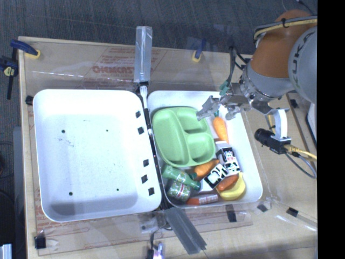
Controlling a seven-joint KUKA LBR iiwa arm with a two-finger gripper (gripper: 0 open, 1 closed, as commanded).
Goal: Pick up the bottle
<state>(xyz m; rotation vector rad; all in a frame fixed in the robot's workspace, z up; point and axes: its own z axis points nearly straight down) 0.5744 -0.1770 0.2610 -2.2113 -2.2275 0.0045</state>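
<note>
The right bin (252, 161) was crowded: a green divided tray (183, 136), carrots, a banana and a black-and-white carton. The green bottle (180, 183) lay at its front-left. The gripper (218, 106) hovered released above the tray's back-right corner, grasping nothing.

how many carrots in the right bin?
2. One carrot lies by the green tray's right edge, below the gripper. Another carrot sits just below the tray. More may be hidden under the clutter.

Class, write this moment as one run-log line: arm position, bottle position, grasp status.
arm: gripper over right bin's far end, by green tray | bottle: lying at bin's near end | grasp: none, bottle untouched
</note>
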